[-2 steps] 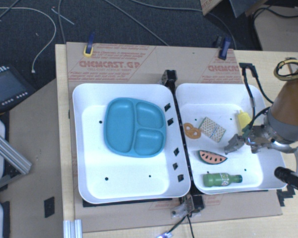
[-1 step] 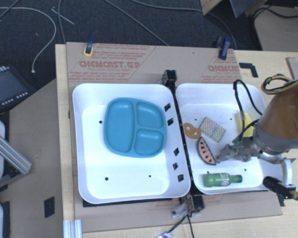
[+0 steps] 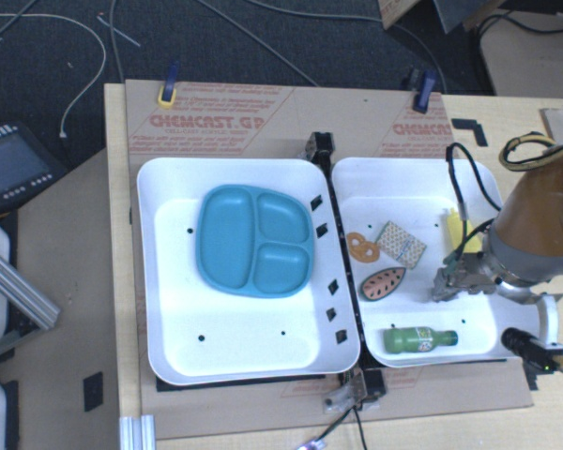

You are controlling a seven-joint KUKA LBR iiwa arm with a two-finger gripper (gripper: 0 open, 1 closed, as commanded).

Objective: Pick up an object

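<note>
Reaching in from the right, the arm [image 3: 535, 228] lowers its tool [image 3: 448, 284] into the right bin [image 3: 394, 181]; grip state unclear.

robot lab bench, seen from above

a cardboard-topped bench [image 3: 263, 111] held by blue clamps [image 3: 424, 90] at twelve o'clock, loose cables [image 3: 75, 26] on dark carpet at eleven, a monitor [image 3: 9, 162] at nine: a research lab, not a home.
</note>
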